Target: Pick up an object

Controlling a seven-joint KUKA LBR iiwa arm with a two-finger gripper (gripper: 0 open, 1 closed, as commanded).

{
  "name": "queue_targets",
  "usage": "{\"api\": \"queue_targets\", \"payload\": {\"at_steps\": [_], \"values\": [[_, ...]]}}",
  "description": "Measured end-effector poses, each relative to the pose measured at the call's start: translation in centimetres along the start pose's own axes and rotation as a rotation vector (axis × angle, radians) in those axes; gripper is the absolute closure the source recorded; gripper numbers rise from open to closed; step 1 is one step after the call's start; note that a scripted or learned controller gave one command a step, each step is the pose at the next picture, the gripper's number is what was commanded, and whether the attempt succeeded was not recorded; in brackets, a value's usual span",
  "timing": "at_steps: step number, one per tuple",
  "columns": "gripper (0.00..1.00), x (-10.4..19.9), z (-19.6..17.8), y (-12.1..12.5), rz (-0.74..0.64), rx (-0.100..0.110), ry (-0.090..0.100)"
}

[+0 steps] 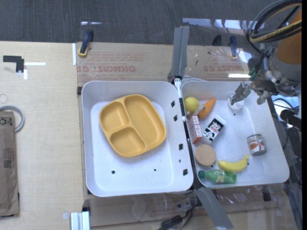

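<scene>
The right bin (pixel 268 123) holds several objects: a lemon (pixel 191 104), a carrot (pixel 207 107), a red box (pixel 194 128), a black-and-white carton (pixel 214 129), a tan round disc (pixel 205 155), a banana (pixel 233 164), a green bottle (pixel 218 176) and a small can (pixel 256 144). My gripper (pixel 250 95) hangs over the bin's far right part, above bare white floor, open with nothing between its fingers. The carrot lies to its left and the can lies nearer the front.
A yellow divided plate (pixel 132 124) lies in the left bin (pixel 96 176). A metal divider (pixel 180 56) rises between the bins at the back. Cables (pixel 273 18) loop above the wrist at the right. A brown paper bag (pixel 7 157) lies far left on the bench.
</scene>
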State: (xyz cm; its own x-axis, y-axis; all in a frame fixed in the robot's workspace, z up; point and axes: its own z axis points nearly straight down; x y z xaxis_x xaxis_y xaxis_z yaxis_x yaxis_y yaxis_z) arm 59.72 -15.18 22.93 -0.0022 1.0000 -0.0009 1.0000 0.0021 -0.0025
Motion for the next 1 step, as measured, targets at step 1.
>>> {"api": "queue_targets", "payload": {"at_steps": [1], "values": [[0.00, 3.86, 11.92, 3.08, -0.117, -0.016, -0.003]]}}
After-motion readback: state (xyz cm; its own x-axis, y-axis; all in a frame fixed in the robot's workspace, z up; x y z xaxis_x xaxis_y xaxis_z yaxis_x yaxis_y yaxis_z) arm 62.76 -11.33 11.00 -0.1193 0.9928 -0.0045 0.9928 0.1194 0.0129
